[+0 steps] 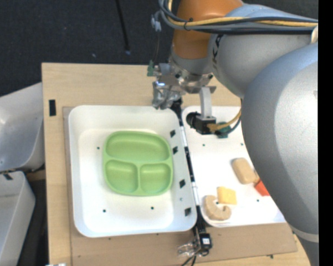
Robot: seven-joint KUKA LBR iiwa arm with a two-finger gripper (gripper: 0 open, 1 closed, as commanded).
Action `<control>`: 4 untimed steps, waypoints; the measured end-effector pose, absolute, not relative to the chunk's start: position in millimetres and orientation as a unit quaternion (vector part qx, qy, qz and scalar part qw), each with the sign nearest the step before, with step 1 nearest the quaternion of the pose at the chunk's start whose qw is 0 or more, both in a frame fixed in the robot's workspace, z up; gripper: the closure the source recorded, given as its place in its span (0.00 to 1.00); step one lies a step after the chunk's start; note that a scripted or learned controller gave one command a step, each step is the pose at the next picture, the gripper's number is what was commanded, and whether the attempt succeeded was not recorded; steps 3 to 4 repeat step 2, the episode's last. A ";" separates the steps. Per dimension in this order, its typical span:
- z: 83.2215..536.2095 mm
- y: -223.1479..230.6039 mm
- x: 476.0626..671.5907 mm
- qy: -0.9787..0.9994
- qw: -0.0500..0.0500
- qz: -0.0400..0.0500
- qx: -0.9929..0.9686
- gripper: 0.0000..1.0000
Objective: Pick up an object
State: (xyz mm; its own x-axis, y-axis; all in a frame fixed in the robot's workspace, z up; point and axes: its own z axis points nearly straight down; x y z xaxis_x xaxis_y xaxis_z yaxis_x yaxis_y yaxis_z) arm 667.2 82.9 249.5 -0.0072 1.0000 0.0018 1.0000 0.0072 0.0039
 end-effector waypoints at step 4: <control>232.2 84.3 670.5 0.708 0.001 -0.001 0.706 0.00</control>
